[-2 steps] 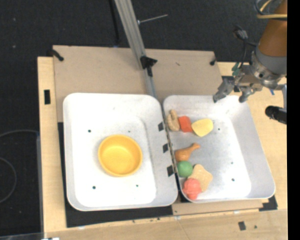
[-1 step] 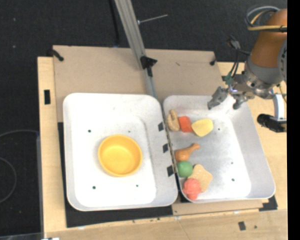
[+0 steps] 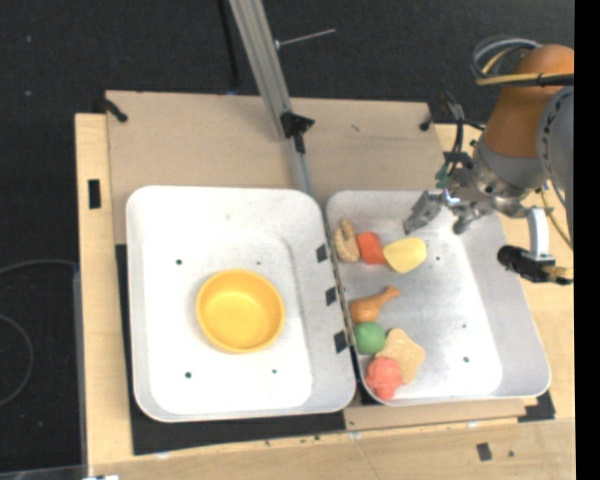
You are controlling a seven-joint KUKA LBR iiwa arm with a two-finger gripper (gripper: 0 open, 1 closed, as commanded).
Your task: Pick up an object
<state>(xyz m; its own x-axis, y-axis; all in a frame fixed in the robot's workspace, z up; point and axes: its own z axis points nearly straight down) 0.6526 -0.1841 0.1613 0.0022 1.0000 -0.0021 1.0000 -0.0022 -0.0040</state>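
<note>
yellow toy [image 3: 404,254] is lying at seven o'clock of your gripper [image 3: 443,211], which is hanging open, empty; descend centred.

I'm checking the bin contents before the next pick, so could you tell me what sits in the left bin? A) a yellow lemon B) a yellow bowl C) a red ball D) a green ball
B: the yellow bowl sits alone in the left bin.
</note>
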